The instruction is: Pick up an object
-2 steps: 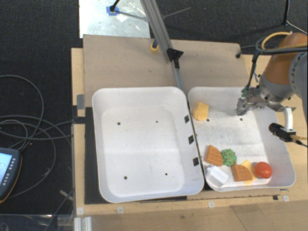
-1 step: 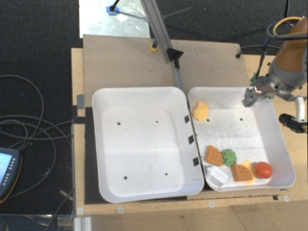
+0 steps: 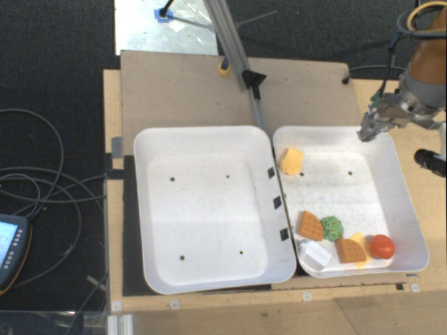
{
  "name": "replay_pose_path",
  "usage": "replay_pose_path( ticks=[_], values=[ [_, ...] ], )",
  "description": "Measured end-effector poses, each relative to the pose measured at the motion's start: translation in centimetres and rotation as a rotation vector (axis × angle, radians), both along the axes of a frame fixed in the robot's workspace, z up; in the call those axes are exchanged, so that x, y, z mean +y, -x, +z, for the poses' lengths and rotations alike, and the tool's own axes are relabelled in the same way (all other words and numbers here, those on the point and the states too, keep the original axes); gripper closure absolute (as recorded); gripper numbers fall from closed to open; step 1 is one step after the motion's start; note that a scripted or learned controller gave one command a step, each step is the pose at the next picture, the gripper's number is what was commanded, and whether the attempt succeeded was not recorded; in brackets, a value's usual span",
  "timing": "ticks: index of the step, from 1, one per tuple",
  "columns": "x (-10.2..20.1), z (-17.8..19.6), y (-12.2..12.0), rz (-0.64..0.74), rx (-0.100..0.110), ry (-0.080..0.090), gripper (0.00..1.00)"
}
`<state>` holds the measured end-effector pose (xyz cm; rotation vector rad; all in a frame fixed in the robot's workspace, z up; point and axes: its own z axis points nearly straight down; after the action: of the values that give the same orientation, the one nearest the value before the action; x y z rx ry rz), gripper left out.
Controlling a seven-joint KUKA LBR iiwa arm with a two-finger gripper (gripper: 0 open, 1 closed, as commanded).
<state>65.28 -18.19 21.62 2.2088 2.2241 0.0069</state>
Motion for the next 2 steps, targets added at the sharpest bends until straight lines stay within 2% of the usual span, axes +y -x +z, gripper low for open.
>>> replay_pose_path(
  ticks=[1, 2],
  values=[
    [0.0, 0.0, -0.1, -0.001, 0.004, 0.000, 1.00],
    [6.2, 0.9, 0.2, 0.004, 0.006, -0.004, 1.00]
  ],
)
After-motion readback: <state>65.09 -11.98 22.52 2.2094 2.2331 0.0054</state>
